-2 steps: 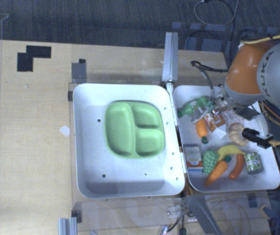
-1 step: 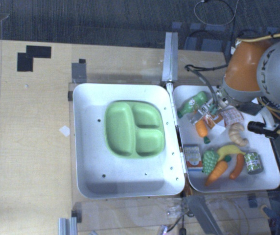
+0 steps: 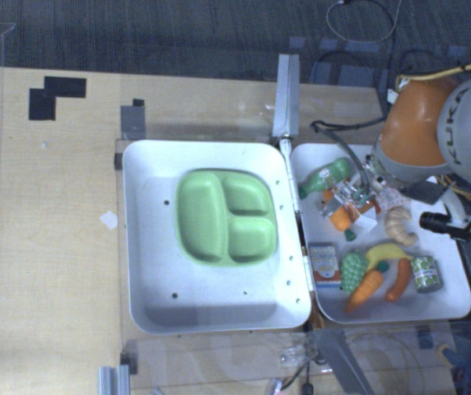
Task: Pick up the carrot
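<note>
The carrot [image 3: 365,290] is orange with a small green top. It lies at a slant near the front edge of the right bin [image 3: 458,307], just right of a green knobbly vegetable [image 3: 352,271]. My gripper [image 3: 348,207] hangs over the back left part of that bin, well behind the carrot and apart from it. It is low over a small orange item [image 3: 342,218]. The grey arm with its orange band [image 3: 417,130] reaches in from the right.
Around the carrot lie a yellow banana [image 3: 389,253], a red sausage shape [image 3: 398,280], a green can [image 3: 425,274], a beige piece [image 3: 399,225], a flat packet [image 3: 324,262] and a green bottle [image 3: 326,176]. The left bin [image 3: 149,303] holds a green divided tray [image 3: 223,216].
</note>
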`<state>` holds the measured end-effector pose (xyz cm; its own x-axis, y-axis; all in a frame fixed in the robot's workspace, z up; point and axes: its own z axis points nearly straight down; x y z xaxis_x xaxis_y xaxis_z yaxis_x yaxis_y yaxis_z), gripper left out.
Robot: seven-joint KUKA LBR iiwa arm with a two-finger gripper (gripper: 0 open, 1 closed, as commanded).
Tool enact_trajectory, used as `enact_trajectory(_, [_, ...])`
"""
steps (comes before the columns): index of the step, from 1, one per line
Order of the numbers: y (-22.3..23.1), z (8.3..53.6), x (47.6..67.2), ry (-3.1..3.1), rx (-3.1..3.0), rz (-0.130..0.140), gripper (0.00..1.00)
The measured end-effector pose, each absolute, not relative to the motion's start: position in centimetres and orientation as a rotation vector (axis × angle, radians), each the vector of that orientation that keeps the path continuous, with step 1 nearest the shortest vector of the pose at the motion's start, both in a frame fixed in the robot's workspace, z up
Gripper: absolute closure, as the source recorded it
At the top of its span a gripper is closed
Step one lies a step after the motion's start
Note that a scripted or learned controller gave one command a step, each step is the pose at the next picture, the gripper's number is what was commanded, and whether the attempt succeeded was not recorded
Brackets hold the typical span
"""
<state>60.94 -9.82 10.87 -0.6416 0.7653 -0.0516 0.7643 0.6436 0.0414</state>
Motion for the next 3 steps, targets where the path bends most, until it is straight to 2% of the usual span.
enact_trajectory(1, [-9.4,12.4,61.3,2.788,1.297,0.038,1.00])
enact_trajectory(2, [-9.4,12.4,61.3,2.789,1.298,0.038,0.00])
enact_trajectory(3, [-9.1,10.7,62.3,2.780,1.367,0.028,0.00])
